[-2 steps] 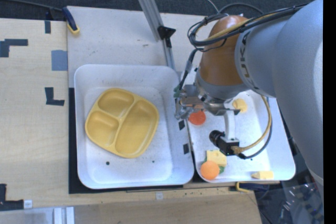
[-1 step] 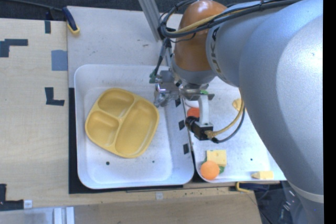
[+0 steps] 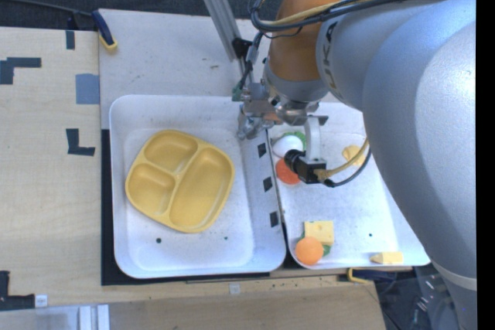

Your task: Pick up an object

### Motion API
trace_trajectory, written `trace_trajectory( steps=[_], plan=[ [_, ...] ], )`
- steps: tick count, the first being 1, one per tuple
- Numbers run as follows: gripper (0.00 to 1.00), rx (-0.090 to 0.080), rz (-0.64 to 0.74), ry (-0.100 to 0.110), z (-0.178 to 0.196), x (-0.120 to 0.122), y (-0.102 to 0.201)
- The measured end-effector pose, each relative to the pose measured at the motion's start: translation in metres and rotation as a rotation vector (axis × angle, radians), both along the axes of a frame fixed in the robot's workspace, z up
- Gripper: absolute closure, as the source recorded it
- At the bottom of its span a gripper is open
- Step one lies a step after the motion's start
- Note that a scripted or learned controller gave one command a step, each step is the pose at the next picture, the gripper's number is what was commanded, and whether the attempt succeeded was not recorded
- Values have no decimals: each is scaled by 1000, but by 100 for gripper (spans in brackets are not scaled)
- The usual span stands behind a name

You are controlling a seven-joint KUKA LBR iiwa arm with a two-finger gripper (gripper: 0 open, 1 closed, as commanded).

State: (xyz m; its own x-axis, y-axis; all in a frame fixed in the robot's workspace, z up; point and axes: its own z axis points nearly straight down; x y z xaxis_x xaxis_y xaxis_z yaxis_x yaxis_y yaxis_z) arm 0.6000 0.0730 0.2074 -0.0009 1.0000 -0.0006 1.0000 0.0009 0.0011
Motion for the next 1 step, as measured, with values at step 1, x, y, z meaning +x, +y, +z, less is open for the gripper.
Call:
trace_trajectory(
  steps=[1],
  plan=[
    [100, -2, -6, 5, -2, -35, -53]
  ],
)
